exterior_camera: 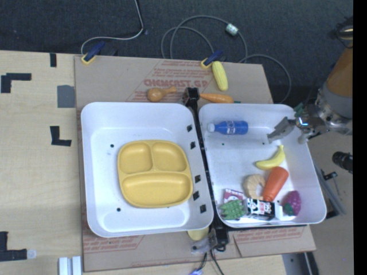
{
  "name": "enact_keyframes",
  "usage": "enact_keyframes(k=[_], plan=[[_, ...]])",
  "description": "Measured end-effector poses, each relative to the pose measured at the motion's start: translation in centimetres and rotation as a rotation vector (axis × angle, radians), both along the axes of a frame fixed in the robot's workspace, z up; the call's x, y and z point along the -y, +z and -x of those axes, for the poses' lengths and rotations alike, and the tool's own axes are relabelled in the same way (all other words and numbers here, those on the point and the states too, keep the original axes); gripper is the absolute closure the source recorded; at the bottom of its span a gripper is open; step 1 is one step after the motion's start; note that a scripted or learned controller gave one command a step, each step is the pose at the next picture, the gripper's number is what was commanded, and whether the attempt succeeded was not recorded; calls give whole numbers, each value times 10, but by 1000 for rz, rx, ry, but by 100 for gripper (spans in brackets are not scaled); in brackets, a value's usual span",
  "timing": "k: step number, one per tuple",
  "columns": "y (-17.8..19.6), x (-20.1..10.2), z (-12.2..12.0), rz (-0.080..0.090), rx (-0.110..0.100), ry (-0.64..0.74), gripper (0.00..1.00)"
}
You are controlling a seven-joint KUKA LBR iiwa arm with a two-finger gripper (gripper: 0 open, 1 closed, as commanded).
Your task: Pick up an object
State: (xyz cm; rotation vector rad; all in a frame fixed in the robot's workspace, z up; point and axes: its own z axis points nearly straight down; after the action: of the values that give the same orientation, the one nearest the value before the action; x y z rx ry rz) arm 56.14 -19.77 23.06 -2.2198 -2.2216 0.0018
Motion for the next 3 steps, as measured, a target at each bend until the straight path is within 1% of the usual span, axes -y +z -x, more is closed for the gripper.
enact_keyframes(k=[1, 2, 3], plan=[[-57, 28, 49, -1, -6, -5, 0], [-131, -1, 72, 6, 11, -2, 0], [-128, -5, 74, -1, 0, -1, 100]])
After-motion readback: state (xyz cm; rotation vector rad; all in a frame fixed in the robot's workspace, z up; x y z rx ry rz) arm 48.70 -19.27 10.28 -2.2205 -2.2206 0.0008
